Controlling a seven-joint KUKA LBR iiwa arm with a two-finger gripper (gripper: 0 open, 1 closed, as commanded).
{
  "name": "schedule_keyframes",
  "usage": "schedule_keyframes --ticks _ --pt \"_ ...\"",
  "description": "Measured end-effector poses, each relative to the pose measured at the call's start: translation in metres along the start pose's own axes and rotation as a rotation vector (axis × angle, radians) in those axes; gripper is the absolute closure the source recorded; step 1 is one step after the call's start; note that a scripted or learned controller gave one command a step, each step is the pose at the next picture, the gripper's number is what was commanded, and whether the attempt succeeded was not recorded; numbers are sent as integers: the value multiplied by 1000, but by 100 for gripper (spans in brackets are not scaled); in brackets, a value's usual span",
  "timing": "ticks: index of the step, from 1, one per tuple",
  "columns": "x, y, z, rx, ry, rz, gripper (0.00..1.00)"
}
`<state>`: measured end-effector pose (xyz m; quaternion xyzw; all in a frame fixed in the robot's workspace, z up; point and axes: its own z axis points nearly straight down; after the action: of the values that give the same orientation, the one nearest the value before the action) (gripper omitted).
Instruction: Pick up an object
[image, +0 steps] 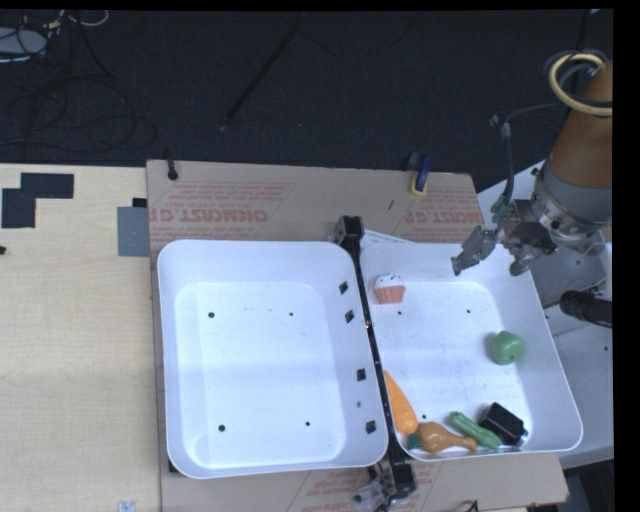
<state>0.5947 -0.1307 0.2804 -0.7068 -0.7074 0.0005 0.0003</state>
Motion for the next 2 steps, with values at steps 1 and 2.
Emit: schedule_keyframes --ticks 1,2 --pt "47 9 200 5 2 -2 0" --pt "43 9 183 3 1 7 100"
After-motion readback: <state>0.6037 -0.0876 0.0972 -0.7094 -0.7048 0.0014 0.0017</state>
